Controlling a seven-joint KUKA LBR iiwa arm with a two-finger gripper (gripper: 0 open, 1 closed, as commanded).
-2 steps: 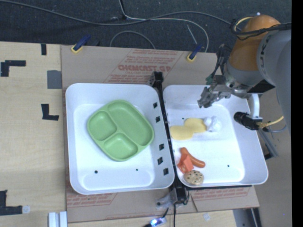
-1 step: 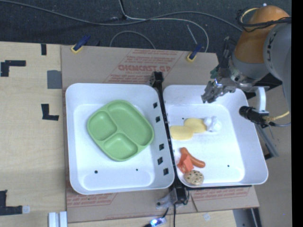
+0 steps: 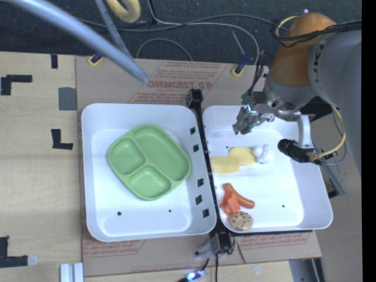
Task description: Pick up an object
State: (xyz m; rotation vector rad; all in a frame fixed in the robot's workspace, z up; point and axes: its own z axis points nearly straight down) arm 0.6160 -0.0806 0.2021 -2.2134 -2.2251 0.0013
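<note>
My gripper (image 3: 244,124) hangs over the back of the right bin (image 3: 294,216), above and slightly behind the objects. A pale yellow piece (image 3: 232,160) lies in the bin's middle left, with a small white object (image 3: 261,152) at its right end. Near the front left corner lie an orange-red piece (image 3: 233,200) and a round speckled cookie (image 3: 240,220). I see nothing between the fingers.
The left bin (image 3: 100,157) holds a green divided plate (image 3: 149,161). A black divider (image 3: 202,163) runs between the bins. A black cable and connector (image 3: 294,150) hang off the arm over the right bin's right side. Grey poles cross the upper left.
</note>
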